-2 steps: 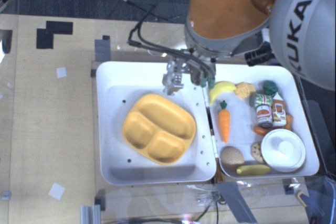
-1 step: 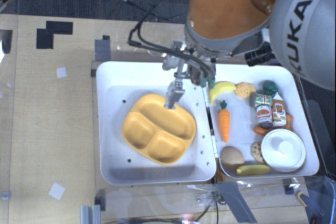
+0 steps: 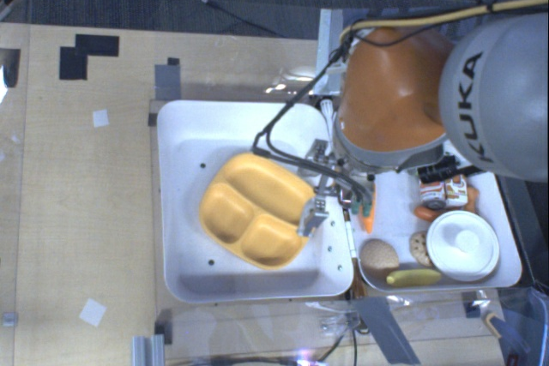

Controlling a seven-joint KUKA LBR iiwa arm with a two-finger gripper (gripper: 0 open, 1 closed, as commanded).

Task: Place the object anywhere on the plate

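Gripper [image 3: 314, 217], grip state unclear, over yellow plate [image 3: 249, 210] in left bin [image 3: 184, 270]; food, bowl [image 3: 463, 244] in right bin [image 3: 506, 270].

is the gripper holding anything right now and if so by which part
It cannot be told: the gripper sits at the right edge of the yellow plate, but no object shows between its fingers.

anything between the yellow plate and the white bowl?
Yes. In the camera view, between the yellow plate and the white bowl sit the hand, a small carrot, the bins' shared wall and a brown potato.
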